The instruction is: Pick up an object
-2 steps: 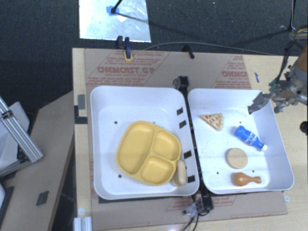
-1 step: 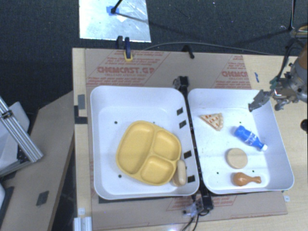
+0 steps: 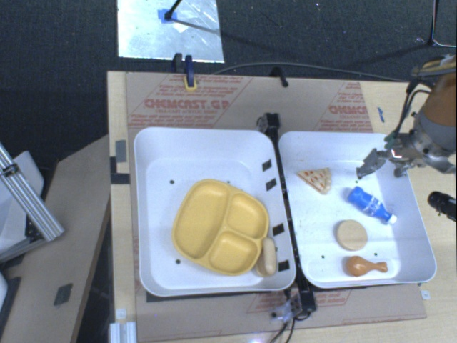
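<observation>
In the right bin [image 3: 410, 213] lie a pizza-slice toy [image 3: 316, 179], a blue bottle [image 3: 370, 204], a round tan disc [image 3: 351, 235] and a brown drumstick [image 3: 366, 266]. My gripper [image 3: 384, 161] hangs over the bin's upper right part, above and just right of the blue bottle. Its fingers stand open with nothing between them. In the left bin [image 3: 161, 163] a yellow divided tray [image 3: 220, 225] rests, with a beige bread-like piece [image 3: 267, 256] at its lower right edge.
A black divider clip strip [image 3: 280, 191] runs between the two bins. A clamp [image 3: 188, 72] sits at the bench's far edge, and an aluminium rail [image 3: 25, 195] juts in at the left.
</observation>
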Controlling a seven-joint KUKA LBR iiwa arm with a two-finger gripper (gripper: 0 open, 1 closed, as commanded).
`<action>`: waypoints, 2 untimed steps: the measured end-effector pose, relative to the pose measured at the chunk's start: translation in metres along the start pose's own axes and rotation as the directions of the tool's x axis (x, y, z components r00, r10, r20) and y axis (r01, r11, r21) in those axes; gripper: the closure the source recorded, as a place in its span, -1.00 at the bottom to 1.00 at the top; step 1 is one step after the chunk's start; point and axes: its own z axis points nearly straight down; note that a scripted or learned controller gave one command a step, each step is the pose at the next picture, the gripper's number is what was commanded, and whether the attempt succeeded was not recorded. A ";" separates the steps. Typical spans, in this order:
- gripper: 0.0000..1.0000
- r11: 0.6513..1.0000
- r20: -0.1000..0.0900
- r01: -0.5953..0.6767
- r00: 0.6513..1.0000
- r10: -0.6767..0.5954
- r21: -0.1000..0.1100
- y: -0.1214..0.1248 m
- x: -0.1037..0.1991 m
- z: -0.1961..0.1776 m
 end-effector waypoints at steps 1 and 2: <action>-1.00 1.000 0.000 0.000 1.000 0.000 0.000 -0.002 -0.006 0.060; -1.00 1.000 0.000 0.000 1.000 0.000 -0.001 -0.002 -0.005 0.109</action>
